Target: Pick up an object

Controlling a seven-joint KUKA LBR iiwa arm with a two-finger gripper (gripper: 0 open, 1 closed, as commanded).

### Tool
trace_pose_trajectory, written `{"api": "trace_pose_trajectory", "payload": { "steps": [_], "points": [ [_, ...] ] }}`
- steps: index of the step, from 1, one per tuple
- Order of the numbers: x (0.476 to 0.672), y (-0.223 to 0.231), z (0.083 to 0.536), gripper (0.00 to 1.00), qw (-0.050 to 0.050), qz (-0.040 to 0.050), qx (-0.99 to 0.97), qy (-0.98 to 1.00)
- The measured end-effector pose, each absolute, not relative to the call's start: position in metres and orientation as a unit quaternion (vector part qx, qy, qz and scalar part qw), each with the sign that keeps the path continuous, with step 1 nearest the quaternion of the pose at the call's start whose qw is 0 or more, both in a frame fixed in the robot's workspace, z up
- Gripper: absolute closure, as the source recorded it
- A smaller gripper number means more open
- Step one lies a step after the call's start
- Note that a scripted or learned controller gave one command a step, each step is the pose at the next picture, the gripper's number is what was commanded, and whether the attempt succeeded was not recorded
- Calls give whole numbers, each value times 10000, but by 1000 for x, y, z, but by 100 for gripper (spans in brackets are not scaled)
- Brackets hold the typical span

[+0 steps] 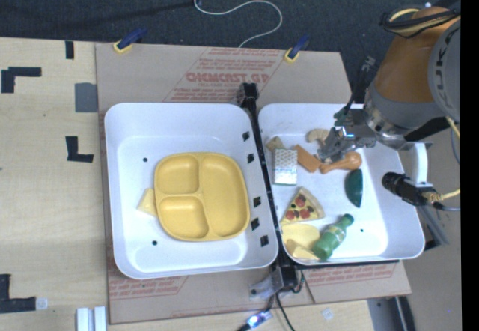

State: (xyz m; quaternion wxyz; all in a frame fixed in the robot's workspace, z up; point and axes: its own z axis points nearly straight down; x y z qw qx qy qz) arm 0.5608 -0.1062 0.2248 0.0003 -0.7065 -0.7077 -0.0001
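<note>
Right bin (pixel 397 243) crowded at its middle, bare floor at right, left bin (pixel 127 172) mostly plate (pixel 202 196)

2 white plastic bins (pixel 127 135); yellow 3-compartment plate (pixel 200 197); green plastic bottle (pixel 331 237); orange carrot-shaped toy (pixel 340 164); dark green pod (pixel 354 187); red-dotted pizza slice (pixel 302 207).

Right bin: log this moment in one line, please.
gripper low in right bin | over orange toy | no grasp visible | green bottle, pizza slice untouched
</note>
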Motion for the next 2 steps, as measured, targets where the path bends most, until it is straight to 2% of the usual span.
{"api": "trace_pose_trajectory", "payload": {
  "steps": [1, 2],
  "points": [
    [524, -69, 214, 100, 22, 16, -7063, -7079],
    [505, -69, 220, 100, 13, 12, -7071, -7071]
  ]
}}
